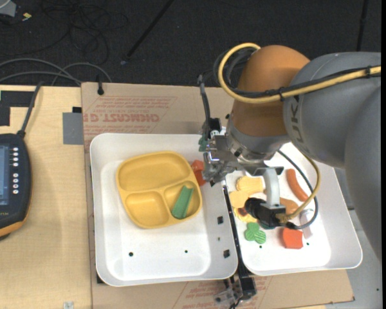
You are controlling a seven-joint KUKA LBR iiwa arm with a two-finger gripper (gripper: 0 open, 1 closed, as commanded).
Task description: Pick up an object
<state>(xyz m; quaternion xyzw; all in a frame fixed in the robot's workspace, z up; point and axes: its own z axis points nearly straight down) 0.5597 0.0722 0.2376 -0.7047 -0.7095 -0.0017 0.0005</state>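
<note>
Arm (270,102) hangs over right bin (347,250). Gripper (211,166) low at the bins' shared edge, beside red piece (197,169). Left bin (154,256): yellow plate (148,172), green piece (183,201) in its right compartment.

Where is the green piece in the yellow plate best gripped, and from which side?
Probably mid-length, across its narrow width, from above: the green piece lies flat and long in a yellow plate compartment whose walls block the sides.

Yellow plate (148,172), green piece (183,201) in it; white bins (154,256); at right, orange block (293,238) and green leaf (255,234).
</note>
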